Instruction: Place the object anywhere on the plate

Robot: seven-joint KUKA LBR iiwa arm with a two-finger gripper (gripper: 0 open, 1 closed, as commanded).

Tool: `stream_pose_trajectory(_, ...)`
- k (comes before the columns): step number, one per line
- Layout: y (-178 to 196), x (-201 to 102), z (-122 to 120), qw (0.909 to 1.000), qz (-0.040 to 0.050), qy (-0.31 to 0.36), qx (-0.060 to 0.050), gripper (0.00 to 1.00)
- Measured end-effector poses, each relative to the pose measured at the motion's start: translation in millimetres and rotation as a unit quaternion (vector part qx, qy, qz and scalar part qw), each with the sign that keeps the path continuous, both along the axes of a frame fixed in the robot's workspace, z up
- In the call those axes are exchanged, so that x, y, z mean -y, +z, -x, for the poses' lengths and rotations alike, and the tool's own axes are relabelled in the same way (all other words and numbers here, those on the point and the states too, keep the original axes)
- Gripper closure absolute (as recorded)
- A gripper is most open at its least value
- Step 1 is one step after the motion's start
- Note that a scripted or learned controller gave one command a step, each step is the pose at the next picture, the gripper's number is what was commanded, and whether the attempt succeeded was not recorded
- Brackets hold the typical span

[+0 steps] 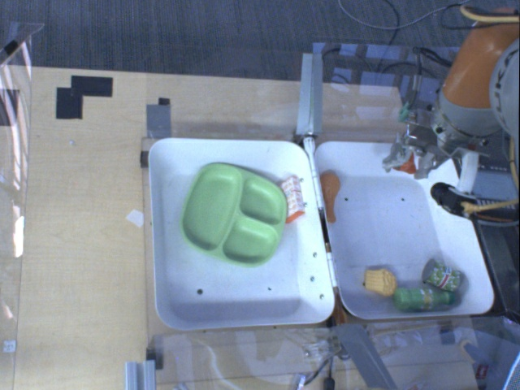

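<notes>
One green, three-compartment plastic plate [233, 213] sits in the left white bin [171, 291], a small red-and-white packet [293, 197] touching its right edge. At right, the second white bin [390, 218] holds one orange sausage-shaped piece [331, 192], one yellow corn toy [379, 281], one green bottle [422, 298] and one green can [443, 276]. At upper right, the gripper [414, 159] seems to pinch something orange-red, though I cannot tell. To do this well, carry leftward and release above a compartment.

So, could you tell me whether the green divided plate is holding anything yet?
Empty: the green divided plastic plate shows bare compartments; a small packet lies beside its rim.
</notes>
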State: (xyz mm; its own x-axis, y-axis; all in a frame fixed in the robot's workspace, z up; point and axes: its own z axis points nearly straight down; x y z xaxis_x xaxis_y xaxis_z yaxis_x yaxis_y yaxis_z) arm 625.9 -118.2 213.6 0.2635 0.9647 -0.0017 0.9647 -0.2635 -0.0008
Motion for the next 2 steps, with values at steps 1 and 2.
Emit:
stream_pose_trajectory(1,6,-88,9,0.9985,-0.001,0.055,0.0,1.0)
stream_pose_trajectory(2,-32,-166,14,0.9735,-0.001,0.229,0.0,1.0)
